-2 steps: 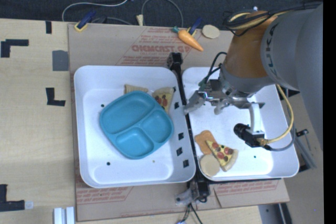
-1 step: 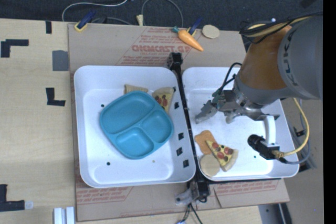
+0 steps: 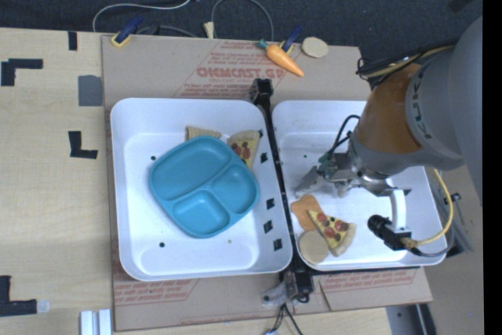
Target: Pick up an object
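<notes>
Two shallow white bins sit side by side on the bench, the left bin [image 3: 129, 192] and the right bin [image 3: 427, 204]. I reach into the right one from the right side of the view. My gripper [image 3: 315, 178] hangs low over the left part of that bin, close to the black divider [image 3: 271, 161] between the bins. I cannot tell if it is open or shut, and I see nothing held in it.

Just below my gripper lies a toy pizza slice [image 3: 336, 231], flat, yellow, with red dots on top. Its long side runs on a slant, from upper left to lower right in the view. I cannot tell which end is the tip. A small orange-brown piece [image 3: 306, 208] touches its upper left end. A pale round disc [image 3: 314, 249] lies by its lower edge, near the front wall of the bin.

In the left bin rests a smooth blue plastic plate [image 3: 205, 186] with three parts. It is turned at a slant. A second toy pizza slice [image 3: 246, 146] peeks out at the plate's upper right edge, and a tan piece [image 3: 201, 133] peeks out behind its top edge.

Both bins stand on a brown cardboard sheet [image 3: 157, 71] with red writing. The big word looks like "CHEMCAST", but the small letters are too blurry to read. On the cardboard behind the bins lie an orange toy carrot [image 3: 284, 61] and another pale round disc [image 3: 315, 48].
</notes>
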Controlling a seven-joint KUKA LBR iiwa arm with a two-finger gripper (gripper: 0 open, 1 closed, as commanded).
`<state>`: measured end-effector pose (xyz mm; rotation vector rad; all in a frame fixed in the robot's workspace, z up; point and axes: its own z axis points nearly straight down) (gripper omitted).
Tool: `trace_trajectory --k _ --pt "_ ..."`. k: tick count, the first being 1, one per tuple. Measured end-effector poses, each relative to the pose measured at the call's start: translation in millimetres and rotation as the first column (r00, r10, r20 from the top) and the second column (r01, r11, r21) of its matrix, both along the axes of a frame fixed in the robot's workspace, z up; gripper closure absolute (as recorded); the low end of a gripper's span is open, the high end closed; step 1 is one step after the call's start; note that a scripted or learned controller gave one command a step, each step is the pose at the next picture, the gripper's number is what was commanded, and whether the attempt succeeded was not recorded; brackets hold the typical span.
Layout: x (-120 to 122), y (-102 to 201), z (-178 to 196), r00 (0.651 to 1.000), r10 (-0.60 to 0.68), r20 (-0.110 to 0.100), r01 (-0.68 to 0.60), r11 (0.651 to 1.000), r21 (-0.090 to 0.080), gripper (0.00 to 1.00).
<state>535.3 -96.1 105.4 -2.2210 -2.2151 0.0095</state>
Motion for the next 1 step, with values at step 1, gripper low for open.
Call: trace_trajectory --k 1 --pt "98.5 3.6 38.2 1.000 0.007 0.017 -0.007 1.000 -0.001 0.00"
